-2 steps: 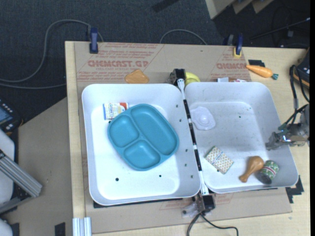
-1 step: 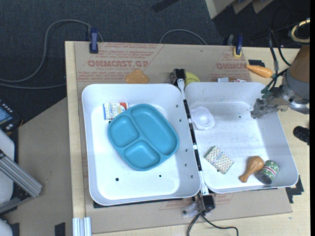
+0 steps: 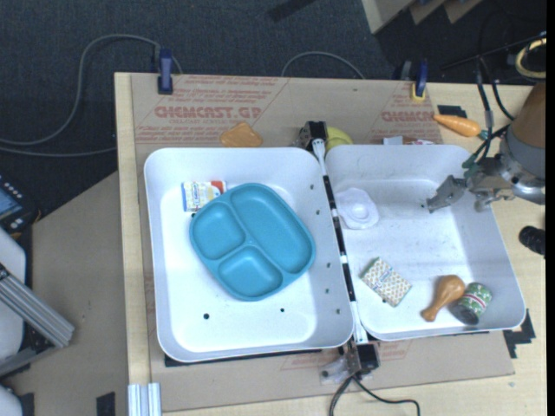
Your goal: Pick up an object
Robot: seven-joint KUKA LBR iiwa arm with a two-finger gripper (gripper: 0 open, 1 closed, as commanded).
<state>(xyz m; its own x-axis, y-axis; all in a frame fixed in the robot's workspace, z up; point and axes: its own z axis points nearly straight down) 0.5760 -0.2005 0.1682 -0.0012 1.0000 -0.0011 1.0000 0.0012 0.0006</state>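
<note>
Two white bins are sitting side by side. The left bin (image 3: 165, 258) is holding one blue divided plate (image 3: 251, 240) and one small carton (image 3: 201, 193) at its far-left edge. The right bin (image 3: 499, 250) is holding four things: a white lid (image 3: 355, 208), a patterned packet (image 3: 386, 282), a toy drumstick (image 3: 443, 295) and a small can (image 3: 473, 300). The gripper (image 3: 444, 194) is hovering over the right bin's far side, fingers seemingly apart and gripping nothing

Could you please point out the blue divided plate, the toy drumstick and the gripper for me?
blue divided plate (image 3: 251, 240): camera view, centre ridge.
toy drumstick (image 3: 445, 294): camera view, rounded meaty end.
gripper (image 3: 444, 194): camera view, between fingertips.
</note>
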